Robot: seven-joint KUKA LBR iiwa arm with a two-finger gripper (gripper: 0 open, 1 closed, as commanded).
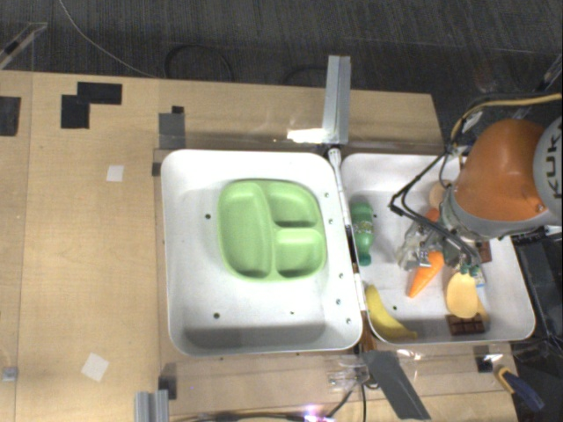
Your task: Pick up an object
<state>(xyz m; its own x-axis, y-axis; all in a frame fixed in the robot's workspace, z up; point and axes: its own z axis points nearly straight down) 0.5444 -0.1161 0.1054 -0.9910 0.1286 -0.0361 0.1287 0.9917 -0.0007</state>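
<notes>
The right bin (387,178) holds a green bottle (361,231) by its left wall and a yellow banana (384,315) in its near left corner. An orange carrot (421,277), a yellow pear-like fruit (463,295) and a brown chocolate bar (466,326) lie along its near side. My gripper (433,251) hangs low over this bin, right at the carrot's upper end. The wrist's orange band (500,178) hides the bin's right part.
A green divided plate (268,229) sits in the middle of the left bin (189,236). A metal post (337,104) stands behind the wall between the bins. Black cables (418,192) loop from the wrist over the right bin.
</notes>
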